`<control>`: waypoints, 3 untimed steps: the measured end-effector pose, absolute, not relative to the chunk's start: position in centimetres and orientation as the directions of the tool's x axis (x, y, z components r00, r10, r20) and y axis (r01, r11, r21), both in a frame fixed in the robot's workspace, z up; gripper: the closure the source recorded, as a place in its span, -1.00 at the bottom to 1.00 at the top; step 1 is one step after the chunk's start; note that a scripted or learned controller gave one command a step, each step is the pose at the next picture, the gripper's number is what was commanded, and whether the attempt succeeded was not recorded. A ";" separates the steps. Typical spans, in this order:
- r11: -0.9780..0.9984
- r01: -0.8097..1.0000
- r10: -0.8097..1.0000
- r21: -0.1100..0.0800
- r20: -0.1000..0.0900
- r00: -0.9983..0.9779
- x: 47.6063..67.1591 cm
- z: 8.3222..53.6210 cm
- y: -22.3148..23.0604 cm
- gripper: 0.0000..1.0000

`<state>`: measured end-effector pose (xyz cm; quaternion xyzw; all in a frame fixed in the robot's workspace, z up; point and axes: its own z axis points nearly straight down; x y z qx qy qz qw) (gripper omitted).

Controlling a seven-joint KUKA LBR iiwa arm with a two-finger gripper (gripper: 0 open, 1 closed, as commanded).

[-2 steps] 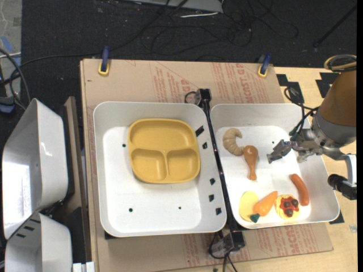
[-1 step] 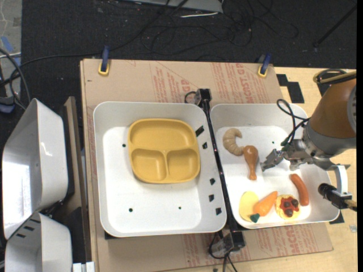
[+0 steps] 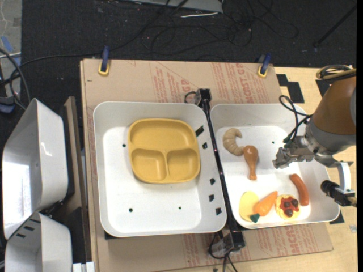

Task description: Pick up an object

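Your gripper (image 3: pixel 282 158) hovers in the right bin (image 3: pixel 266 113) holding nothing; I cannot tell its opening. Next, lower onto the sausage (image 3: pixel 300 189) nearby.

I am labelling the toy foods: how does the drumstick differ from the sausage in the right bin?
The drumstick is orange-brown with a thick end and thin shank; the sausage is redder and evenly thick. The drumstick stands nearly upright in the view; the sausage slants. The drumstick lies mid-bin, the sausage nearer the right wall. Both are elongated.
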<state>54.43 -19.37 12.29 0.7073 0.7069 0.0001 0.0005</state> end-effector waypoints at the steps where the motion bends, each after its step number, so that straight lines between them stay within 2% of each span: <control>1: 0.003 1.000 1.000 0.004 -0.002 -0.003 54.3 16.8 -18.8 1.00; 2: 0.002 1.000 1.000 0.005 -0.002 -0.002 53.7 21.4 -18.4 1.00; 3: 0.004 1.000 1.000 0.007 -0.003 -0.004 54.0 27.6 -17.8 1.00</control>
